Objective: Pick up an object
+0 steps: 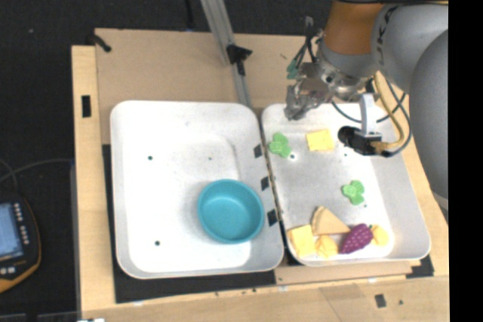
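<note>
A grey robot arm [411,34] with an orange band [362,4] above its wrist reaches in from the right over a bench [151,64] holding two shallow white bins side by side. Its gripper [296,108] hangs over the far left corner of the right bin [392,177], just above the bin's rim; the fingers are too small and dark against the rim to tell whether they are apart or together, and nothing can be seen between them.

The right bin holds a scatter of small toy foods. A green piece [280,145] lies closest to the gripper, near the bin's left wall, and a yellow square block [319,140] sits just beside it to the right. Another green piece [353,191] lies farther toward the near side, apart from the rest. At the near edge, a tan wedge [329,221], a yellow block [301,239], a purple bunch of grapes [356,237] and a small yellow piece [379,236] are crowded together, some touching.

The left bin [166,147] holds a blue bowl [230,210], upright, in its near right corner. A metal rail [213,11] slants across the bench behind the bins, and black cables [370,141] loop beside the wrist.
</note>
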### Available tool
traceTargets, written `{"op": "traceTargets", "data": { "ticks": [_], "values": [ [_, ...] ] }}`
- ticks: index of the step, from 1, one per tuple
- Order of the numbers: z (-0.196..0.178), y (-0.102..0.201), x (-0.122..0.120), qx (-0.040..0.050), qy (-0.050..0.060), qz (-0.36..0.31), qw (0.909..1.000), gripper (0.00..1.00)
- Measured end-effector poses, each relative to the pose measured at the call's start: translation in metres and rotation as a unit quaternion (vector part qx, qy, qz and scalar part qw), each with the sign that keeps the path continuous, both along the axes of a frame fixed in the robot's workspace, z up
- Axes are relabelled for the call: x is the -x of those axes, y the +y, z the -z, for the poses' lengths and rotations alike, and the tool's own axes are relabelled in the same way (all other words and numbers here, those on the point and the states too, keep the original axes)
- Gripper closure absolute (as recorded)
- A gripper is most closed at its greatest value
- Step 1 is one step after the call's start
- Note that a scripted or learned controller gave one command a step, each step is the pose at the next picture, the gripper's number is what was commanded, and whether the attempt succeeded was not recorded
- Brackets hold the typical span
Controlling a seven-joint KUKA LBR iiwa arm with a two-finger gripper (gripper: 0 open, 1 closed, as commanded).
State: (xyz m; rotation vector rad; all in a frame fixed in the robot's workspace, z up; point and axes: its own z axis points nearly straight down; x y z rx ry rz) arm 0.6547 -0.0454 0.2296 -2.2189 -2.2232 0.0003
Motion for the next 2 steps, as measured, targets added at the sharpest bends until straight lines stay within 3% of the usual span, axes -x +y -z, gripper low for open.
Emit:
{"op": "traceTargets", "data": {
  "ticks": [2],
  "values": [
    [0.01,0.098,0.0,-0.0007,0.002,-0.002,1.0,1.0]
  ]
}}
